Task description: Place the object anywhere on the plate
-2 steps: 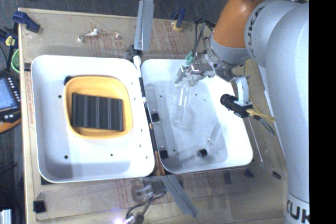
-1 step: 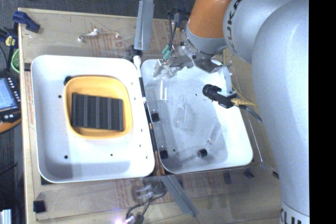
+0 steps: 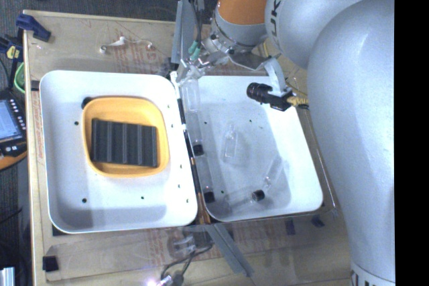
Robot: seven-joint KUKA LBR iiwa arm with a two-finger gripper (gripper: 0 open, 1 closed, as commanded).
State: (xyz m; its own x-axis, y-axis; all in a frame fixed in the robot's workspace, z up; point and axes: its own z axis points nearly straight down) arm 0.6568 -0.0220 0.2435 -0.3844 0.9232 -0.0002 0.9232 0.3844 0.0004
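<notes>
A yellow plate (image 3: 100,110) rests in the left bin (image 3: 60,184). On the plate's middle lies a dark grey ridged block (image 3: 125,143), flat and not touched by anything. My gripper (image 3: 190,76) hangs at the far left corner of the right bin (image 3: 305,177), just over the divide between the two bins. It is well apart from the plate and the block. The wrist above hides much of the gripper, and I see nothing held in it.
Several clear plastic pieces lie in the right bin, one near its middle (image 3: 231,144) and one towards the front right (image 3: 271,174). A small black part (image 3: 257,195) sits by the front wall. The big grey arm covers the right side.
</notes>
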